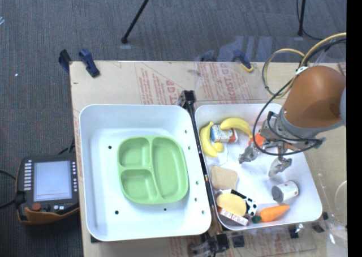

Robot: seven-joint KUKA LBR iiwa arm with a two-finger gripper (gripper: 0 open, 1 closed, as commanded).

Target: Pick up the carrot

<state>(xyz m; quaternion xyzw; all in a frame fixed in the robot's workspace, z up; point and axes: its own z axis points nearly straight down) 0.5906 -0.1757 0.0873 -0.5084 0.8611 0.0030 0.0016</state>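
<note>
In the camera view, the arm is reaching in from the right and hanging its gripper over the middle of the right bin, with the two fingers spread apart and nothing sitting between them, so the pincer is released and empty. The carrot is lying on the bin floor near the front wall, well apart from the fingertips, toward the bottom of the view and slightly to the right of them. Its long axis is running nearly left to right across the view, tilting up a little at the right end, with the green stub pointing left toward a black and white toy. A small grey cup is resting on its side between the gripper and the carrot. As I judge it, the coming move is turning on this offset: the gripper is needing to travel toward the front wall, past the cup, and to close across the carrot's short width.
</note>
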